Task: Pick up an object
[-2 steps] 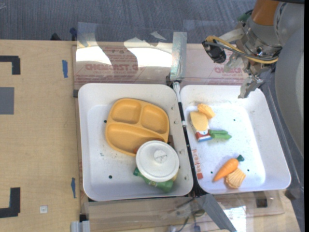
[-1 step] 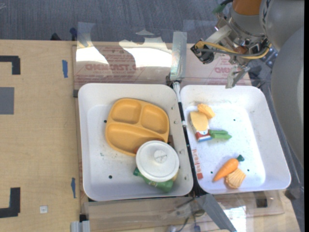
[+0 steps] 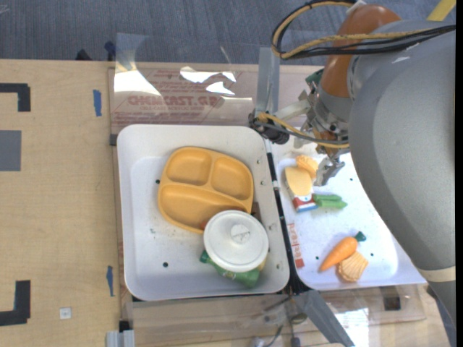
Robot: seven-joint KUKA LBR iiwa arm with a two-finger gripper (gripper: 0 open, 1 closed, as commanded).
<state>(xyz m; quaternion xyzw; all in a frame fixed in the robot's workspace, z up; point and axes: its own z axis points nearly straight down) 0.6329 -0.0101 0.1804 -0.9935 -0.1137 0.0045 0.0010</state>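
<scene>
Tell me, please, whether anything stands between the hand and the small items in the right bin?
Nothing visible does. The hand hangs in the right bin, next to the yellow piece; the toy carrot lies uncovered nearer the bin's front.

Bins point(image 3: 130, 194): smooth white plastic. Divided plate point(image 3: 206, 183): matt yellow plastic. Lidded cup point(image 3: 236, 239): glossy white plastic. Bench point(image 3: 51, 215): matt pale wood. Arm point(image 3: 405, 129): smooth grey casing.

1. Yellow-orange divided plate point(image 3: 205, 186) in a white bin point(image 3: 130, 215).
2. White lidded cup point(image 3: 236, 240), green underneath.
3. Orange toy carrot point(image 3: 338, 253) with a green tip.
4. Tan worktop point(image 3: 51, 215), blue tape marks.
</scene>
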